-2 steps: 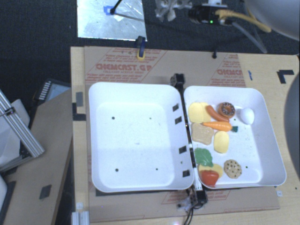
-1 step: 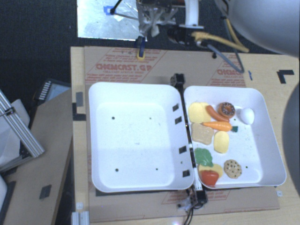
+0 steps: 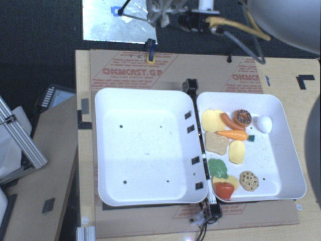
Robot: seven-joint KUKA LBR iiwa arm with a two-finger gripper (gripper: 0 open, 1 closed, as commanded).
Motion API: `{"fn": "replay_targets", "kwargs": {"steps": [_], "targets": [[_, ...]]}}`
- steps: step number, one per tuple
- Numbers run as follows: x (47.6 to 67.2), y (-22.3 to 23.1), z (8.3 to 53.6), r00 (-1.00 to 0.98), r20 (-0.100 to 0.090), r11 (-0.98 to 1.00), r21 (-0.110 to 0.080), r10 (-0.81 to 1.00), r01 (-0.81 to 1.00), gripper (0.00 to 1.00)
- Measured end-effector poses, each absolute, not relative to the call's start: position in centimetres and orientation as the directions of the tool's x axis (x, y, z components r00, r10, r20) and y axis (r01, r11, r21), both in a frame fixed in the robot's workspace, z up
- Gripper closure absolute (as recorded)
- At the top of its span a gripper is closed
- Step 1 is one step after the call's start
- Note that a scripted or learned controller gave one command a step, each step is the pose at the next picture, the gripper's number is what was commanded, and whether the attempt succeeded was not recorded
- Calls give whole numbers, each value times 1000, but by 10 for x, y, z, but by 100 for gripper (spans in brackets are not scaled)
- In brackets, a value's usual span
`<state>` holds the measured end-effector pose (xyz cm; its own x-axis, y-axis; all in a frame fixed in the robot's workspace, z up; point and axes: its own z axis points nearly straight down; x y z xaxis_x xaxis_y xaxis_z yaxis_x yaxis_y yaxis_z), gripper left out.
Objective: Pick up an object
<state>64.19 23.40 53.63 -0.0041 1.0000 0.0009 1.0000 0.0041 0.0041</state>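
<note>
Toy foods (image 3: 230, 152) crowd right bin's (image 3: 286, 149) left edge, gripper (image 3: 163, 6) above bench, state unclear

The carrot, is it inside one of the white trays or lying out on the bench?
Inside. The carrot lies flat in the right bin, among the other toy foods.

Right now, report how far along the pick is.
Nothing looks done: every toy food item lies in the right bin, including the carrot, egg, cookie and donut. Nothing is in hand; the gripper sits at the top of the view, far from both bins. Left: reach into the bin, grasp one item, lift it.
</note>
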Motion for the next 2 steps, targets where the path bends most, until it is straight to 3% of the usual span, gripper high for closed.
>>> {"fn": "replay_targets", "kwargs": {"steps": [1,2], "targets": [[669,165,501,1,0,-1,1,1000,1000,100],[668,193,530,-5,2,5,5,1000,1000,100]]}}
